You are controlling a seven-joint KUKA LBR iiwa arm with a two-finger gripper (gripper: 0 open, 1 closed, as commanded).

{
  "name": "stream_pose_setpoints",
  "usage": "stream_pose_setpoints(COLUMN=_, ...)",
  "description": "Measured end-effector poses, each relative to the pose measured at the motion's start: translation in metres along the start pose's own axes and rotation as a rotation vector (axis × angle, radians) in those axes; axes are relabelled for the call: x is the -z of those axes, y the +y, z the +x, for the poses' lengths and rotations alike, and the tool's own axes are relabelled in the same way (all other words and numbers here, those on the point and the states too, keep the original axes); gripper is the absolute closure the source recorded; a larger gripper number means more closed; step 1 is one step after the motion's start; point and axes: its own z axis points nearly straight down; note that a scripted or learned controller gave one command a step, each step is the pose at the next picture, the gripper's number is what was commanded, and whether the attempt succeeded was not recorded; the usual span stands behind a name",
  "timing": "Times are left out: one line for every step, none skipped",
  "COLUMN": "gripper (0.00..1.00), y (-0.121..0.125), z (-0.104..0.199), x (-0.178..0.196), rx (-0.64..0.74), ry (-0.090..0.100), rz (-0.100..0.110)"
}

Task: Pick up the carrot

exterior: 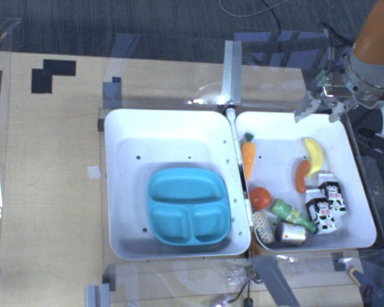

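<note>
Orange carrot (pixel 248 158) lies by the right bin (pixel 361 226)'s left wall; my fingers (pixel 320 110) hover over the far edge, spread unclear. No readable labels.

1. The desk (pixel 51 171) looks like pale wood laminate, smooth and matt, with dark patches.
2. Both white bins, left bin (pixel 173 123) and right bin (pixel 272 130), look like moulded plastic with a soft sheen.
3. The blue tray (pixel 189 206) is smooth plastic, slightly glossy.
4. The carrot (pixel 248 158) looks like matt orange plastic with a green top.
5. The banana (pixel 314 155) and tomato (pixel 260 197) appear to be smooth, shiny plastic.
6. The green bottle (pixel 291 213) is glossy.
7. The can (pixel 293 233) looks metallic.
8. The divider post (pixel 233 75) is brushed grey metal.
9. The floor (pixel 115 11) looks like dark, rough carpet.
</note>
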Motion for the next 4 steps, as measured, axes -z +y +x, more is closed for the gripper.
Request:
stream_pose_setpoints(gripper=0.00, y=-0.078, z=0.141, x=-0.029, rx=-0.330, ry=0.002, rz=0.004)
stream_pose_setpoints(gripper=0.00, y=-0.029, z=0.112, x=-0.074, rx=-0.400, ry=0.001, rz=0.004)
stream_pose_setpoints(gripper=0.00, y=-0.006, z=0.136, x=-0.072, rx=-0.364, ry=0.002, rz=0.000)
stream_pose_setpoints(gripper=1.00, y=-0.004, z=0.137, x=-0.060, rx=-0.356, ry=0.003, rz=-0.004)
